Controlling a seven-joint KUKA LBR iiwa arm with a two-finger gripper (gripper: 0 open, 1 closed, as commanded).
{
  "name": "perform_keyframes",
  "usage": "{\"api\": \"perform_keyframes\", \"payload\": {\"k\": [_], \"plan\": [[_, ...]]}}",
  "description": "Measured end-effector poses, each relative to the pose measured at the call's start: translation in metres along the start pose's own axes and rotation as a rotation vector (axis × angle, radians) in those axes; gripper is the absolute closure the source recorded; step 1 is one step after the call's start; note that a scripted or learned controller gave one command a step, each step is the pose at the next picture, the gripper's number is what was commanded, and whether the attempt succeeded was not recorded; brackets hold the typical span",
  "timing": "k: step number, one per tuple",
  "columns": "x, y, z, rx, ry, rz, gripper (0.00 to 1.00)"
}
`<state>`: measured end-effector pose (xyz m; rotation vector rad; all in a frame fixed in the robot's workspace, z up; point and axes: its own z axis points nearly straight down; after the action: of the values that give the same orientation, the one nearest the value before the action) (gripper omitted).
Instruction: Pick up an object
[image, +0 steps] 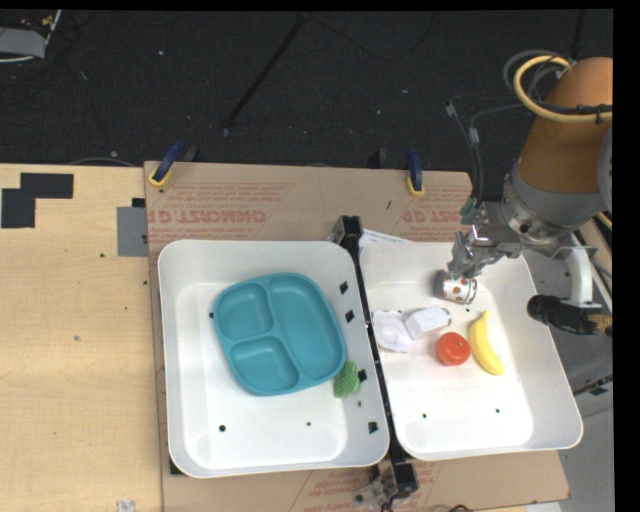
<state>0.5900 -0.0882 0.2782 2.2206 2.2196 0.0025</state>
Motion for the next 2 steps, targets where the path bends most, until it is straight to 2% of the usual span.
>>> {"api": "perform_keyframes", "payload": {"k": [2], "plan": [[0.094, -0.001, 0.02, 0.004, 0.0, -0.002, 1.0]]}}
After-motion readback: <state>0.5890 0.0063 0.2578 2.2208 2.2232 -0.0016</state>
